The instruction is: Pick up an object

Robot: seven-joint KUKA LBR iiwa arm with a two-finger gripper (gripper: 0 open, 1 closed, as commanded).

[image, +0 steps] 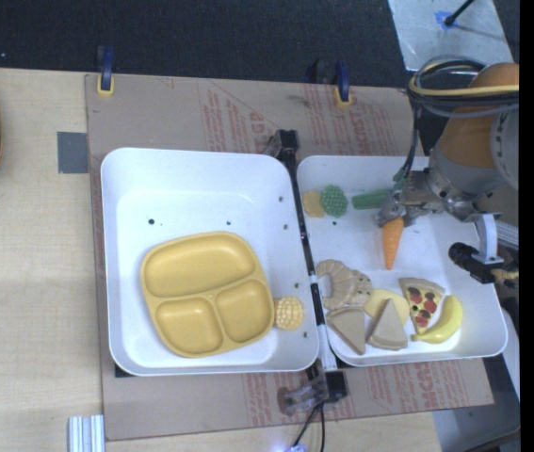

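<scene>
You're looking at gripper [400,211] hovering over toy carrot [392,243] in right bin [493,347], w/ jaw state not readable from here; carrot's prob light, rigid, slick plastic, so I'm suggesting a grab across its thick top end.

My one camera sat fixed above the tabletop [40,252], looking down at a slant, taking in both white bins [125,182]; the arm [469,135] entered from the right.
</scene>
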